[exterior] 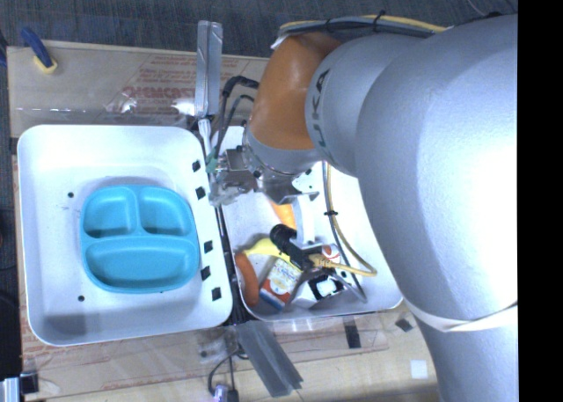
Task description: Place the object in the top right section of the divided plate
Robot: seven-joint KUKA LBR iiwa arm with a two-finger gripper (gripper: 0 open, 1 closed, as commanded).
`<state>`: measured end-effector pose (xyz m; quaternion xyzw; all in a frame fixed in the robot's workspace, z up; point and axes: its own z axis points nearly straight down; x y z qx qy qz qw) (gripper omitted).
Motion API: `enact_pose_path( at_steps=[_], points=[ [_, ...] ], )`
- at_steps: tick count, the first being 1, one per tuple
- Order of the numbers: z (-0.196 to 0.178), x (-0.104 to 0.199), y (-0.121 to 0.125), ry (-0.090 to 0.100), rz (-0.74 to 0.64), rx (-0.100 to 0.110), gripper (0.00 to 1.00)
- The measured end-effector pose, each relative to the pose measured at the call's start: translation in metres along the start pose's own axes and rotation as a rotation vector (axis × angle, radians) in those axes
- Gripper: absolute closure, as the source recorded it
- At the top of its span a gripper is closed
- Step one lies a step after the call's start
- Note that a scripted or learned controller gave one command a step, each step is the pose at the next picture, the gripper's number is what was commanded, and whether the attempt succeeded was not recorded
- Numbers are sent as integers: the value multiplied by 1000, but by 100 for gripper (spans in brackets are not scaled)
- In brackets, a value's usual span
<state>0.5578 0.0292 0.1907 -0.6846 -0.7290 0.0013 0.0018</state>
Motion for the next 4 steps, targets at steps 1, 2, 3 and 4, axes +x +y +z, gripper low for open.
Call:
enact_pose_path(
  at_steps=[1,2,3,4],
  points=[
    [-6,-51,-37,1,346,4,100],
    [1,-55,-53,0,326,3,100],
    [1,-83,-86,0,404,3,100],
    [1,-6,4,0,495,2,100]
  ],
)
